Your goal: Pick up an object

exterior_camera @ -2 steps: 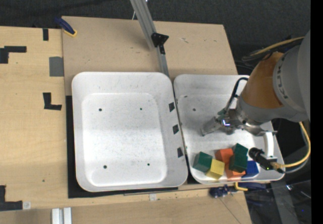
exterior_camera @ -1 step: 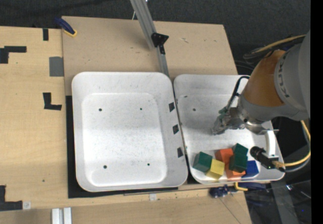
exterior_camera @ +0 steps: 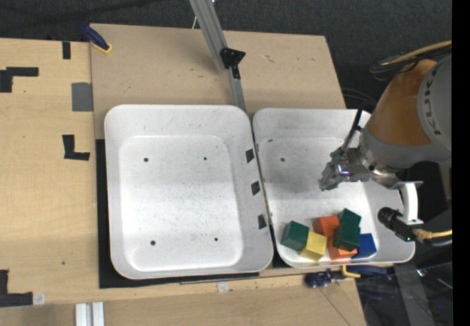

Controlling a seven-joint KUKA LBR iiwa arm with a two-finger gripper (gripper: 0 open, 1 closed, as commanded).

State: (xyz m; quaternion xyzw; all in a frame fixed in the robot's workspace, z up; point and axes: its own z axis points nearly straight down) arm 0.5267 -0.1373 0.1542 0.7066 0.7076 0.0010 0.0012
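Several blocks in right bin

Fixed overhead camera, slanted down on bins.

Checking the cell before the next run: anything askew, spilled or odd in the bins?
Nothing spilled or damaged. The blocks sit jumbled in a heap in the near corner of the right bin, some tilted on each other. The hand hovers above bare bin floor, off the heap.
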